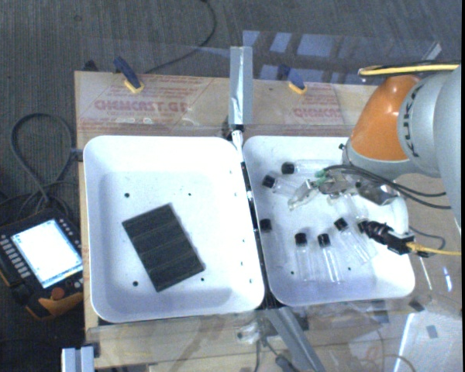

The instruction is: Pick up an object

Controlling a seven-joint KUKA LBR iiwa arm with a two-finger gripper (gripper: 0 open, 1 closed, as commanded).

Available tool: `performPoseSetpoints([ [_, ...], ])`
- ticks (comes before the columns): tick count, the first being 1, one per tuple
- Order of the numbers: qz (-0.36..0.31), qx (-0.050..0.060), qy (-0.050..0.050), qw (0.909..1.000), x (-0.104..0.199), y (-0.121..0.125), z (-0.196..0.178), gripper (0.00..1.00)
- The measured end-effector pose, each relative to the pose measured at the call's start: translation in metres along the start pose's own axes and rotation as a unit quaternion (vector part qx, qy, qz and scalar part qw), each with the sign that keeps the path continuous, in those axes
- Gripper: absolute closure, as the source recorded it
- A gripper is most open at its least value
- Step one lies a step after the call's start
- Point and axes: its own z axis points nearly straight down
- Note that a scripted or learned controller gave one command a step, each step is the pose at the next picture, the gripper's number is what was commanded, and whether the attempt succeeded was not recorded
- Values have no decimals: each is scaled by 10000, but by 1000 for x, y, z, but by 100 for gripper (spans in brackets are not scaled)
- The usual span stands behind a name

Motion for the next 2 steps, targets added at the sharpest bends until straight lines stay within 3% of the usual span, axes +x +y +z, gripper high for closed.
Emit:
performPoseSetpoints([
  [1,1,2,7,10000,0,0,-8,100],
  [2,1,3,6,10000,0,0,-8,0],
])
